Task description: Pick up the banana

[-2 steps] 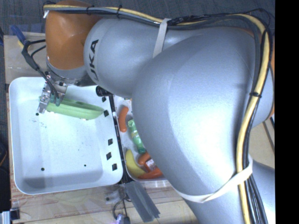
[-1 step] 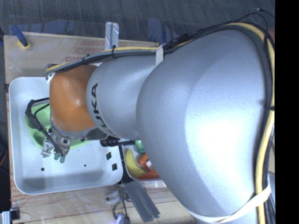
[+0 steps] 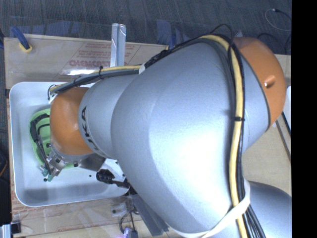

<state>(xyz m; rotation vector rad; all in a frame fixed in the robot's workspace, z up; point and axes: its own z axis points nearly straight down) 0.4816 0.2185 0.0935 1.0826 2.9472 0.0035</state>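
In the shallow white plastic bin (image 3: pixel 22 182), by a curvy green thing (image 3: pixel 38 128), the hand (image 3: pixel 49 171) of the big grey arm (image 3: pixel 173 133) hangs low, but I cannot tell if it is open or closed, or where the banana lies, so I think the picking up is not done yet.

Red print on the cardboard sheet (image 3: pixel 94 58) — mirrored, unreadable.

Grey arm (image 3: pixel 188 133) reaching leftward from the right, orange wrist band (image 3: pixel 69 125), gripper (image 3: pixel 49 170) pointing down at lower left
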